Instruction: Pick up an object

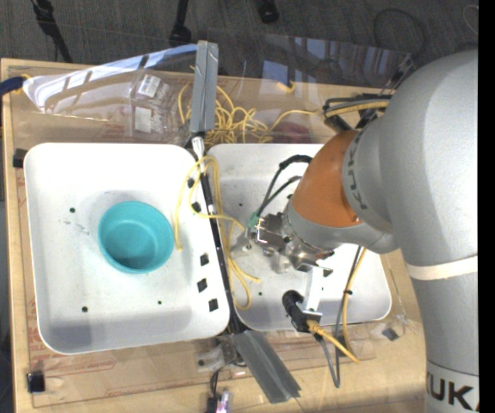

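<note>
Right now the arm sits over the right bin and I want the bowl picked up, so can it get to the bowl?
Probably yes. The bowl sits open side up in the left bin with nothing over it. The arm would have to cross the divider and its yellow cables, which lie low.

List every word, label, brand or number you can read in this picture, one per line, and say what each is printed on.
"KU": large dark letters on the grey arm, cut off by the picture's bottom edge.
The label on the clear plastic piece behind the left bin: too small and blurred to read.
</note>
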